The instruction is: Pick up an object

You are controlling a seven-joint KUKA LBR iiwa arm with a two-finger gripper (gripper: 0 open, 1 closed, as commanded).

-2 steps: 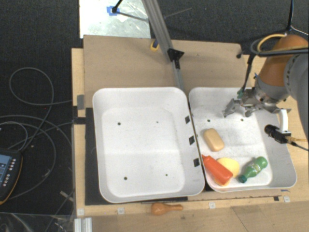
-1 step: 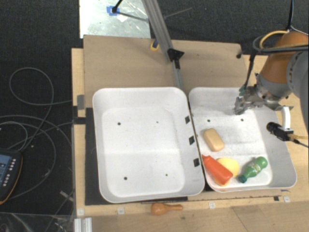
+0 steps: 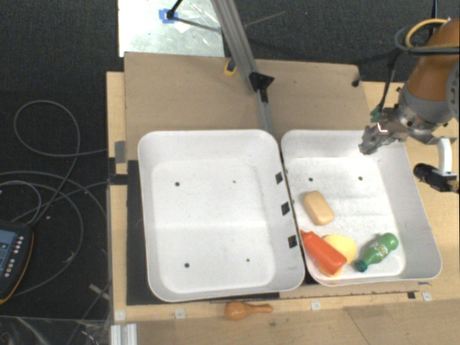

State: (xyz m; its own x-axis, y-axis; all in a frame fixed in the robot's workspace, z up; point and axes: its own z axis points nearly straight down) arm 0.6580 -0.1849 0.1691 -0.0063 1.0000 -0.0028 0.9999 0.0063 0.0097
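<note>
Wooden bench (image 3: 194, 95), hand (image 3: 369, 144) above right bin (image 3: 424, 228)

Right bin (image 3: 413, 192) holds four things: tan block (image 3: 318, 208) near centre, orange carrot-like piece (image 3: 323, 254) at 7 o'clock touching yellow lemon (image 3: 343, 246), green bottle (image 3: 376, 251) at 5 o'clock. Gripper (image 3: 369, 142) over the 1 o'clock corner. Left bin (image 3: 154, 149) alongside.

Four objects sit in the right bin (image 3: 338, 146), all in its near half. A tan oval block (image 3: 318, 208) lies closest to the bin's centre, just off its left wall; nearer the front, an orange carrot-like piece (image 3: 323, 254) lies tilted along that wall, touching a yellow lemon (image 3: 341, 246). A green bottle (image 3: 376, 251) lies on its side just right of the lemon, by the front rim.
</note>
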